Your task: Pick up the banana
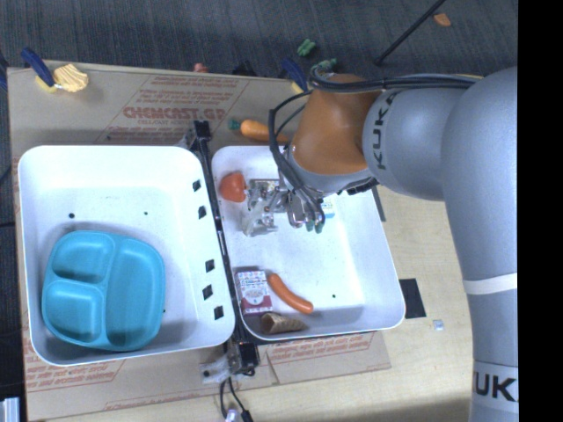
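Observation:
My gripper (260,207) hangs low over the middle of the right bin (374,253), its metal tip pointing left. The orange wrist band (327,134) and the grey arm cover the back of that bin. A round red fruit (232,185) lies just left of the gripper, close to it. Near the bin's front lie an orange sausage-shaped piece (290,293), a small red packet (252,290) and a brown cone-like piece (280,323).
The left bin (106,170) holds a blue divided plate (106,290) at its front left. An orange carrot-like piece (254,130) lies on the cardboard behind the right bin. Black clips (209,227) line the wall between the bins.

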### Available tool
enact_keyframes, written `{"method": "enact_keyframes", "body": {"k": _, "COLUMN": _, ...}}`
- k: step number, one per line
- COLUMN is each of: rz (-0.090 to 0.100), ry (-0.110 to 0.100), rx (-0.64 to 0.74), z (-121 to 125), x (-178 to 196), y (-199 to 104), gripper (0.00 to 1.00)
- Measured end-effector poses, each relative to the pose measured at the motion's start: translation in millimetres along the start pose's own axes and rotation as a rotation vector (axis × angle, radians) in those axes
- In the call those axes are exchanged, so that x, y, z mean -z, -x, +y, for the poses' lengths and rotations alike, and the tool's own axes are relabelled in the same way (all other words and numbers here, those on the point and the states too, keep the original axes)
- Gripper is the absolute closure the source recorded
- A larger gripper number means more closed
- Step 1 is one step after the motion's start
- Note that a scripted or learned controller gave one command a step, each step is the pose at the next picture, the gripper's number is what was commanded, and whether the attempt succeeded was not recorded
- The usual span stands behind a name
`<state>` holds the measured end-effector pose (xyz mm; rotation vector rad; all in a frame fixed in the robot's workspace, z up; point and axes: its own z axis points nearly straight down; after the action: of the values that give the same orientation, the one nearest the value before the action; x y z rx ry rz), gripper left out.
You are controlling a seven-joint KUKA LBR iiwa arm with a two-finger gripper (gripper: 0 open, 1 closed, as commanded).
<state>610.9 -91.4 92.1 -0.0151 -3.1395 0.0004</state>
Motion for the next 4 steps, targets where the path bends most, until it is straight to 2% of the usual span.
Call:
{"method": "enact_keyframes", "body": {"k": 2, "rz": -0.003, "ry": -0.001, "rx": 0.003, "z": 1.1, "x": 21.3, "y": 1.7, "gripper": 1.0}}
{"method": "enact_keyframes", "body": {"k": 3, "rz": 0.001, "ry": 0.0, "rx": 0.186, "z": -4.8, "x": -0.7, "y": -38.9, "gripper": 1.0}}
{"method": "enact_keyframes", "body": {"k": 4, "rz": -0.004, "ry": 0.0, "rx": -0.077, "z": 66.9, "x": 100.2, "y": -25.7, "gripper": 1.0}}
